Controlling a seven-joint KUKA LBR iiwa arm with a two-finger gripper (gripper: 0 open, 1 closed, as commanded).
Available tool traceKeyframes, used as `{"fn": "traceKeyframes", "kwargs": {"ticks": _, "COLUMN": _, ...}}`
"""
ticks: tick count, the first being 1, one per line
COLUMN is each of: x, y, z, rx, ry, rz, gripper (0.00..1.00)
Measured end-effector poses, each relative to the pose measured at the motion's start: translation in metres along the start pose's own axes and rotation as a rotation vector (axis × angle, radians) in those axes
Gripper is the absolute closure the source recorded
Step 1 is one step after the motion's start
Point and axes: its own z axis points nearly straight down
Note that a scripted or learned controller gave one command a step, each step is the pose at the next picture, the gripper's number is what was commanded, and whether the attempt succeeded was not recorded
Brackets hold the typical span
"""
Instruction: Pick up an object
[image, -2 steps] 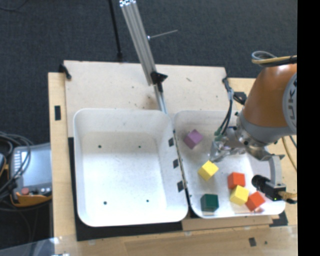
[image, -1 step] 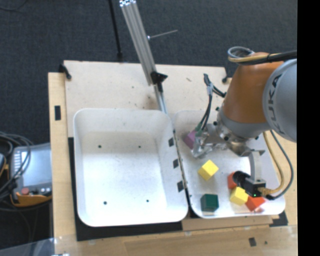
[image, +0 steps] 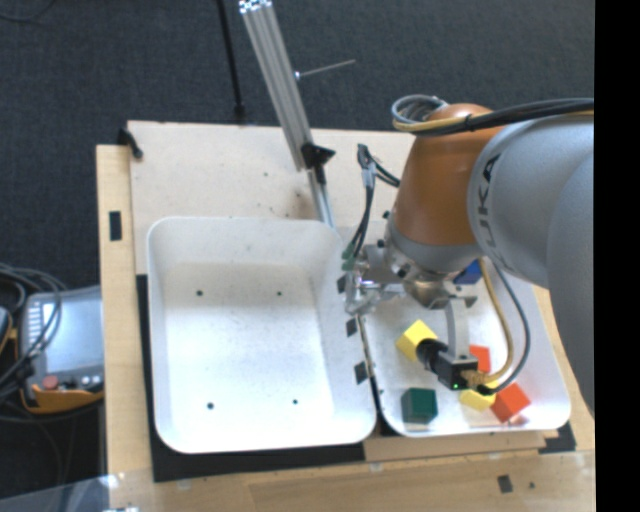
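White plastic all round: left bin (image: 250, 330) showing bare floor with a few dark specks, right bin (image: 535, 400) crowded under the grey-and-orange arm (image: 470, 190). Lying in that right bin: yellow block (image: 413, 337) near the middle, dark green block (image: 419, 404) at the front rim, orange block (image: 511, 401) and a smaller yellow piece (image: 477, 399) towards the front right. Gripper (image: 425, 290) down over the right bin's back part, above the yellow block, jaw state impossible to tell.

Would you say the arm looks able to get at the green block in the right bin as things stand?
Probably yes: the green block lies uncovered near the right bin's front edge, apart from the yellow block, with the arm above it.
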Motion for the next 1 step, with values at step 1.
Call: {"fn": "traceKeyframes", "kwargs": {"ticks": 1, "x": 0.0513, "y": 0.0174, "z": 0.0035, "rx": -0.001, "ry": 0.001, "rz": -0.001, "gripper": 1.0}}
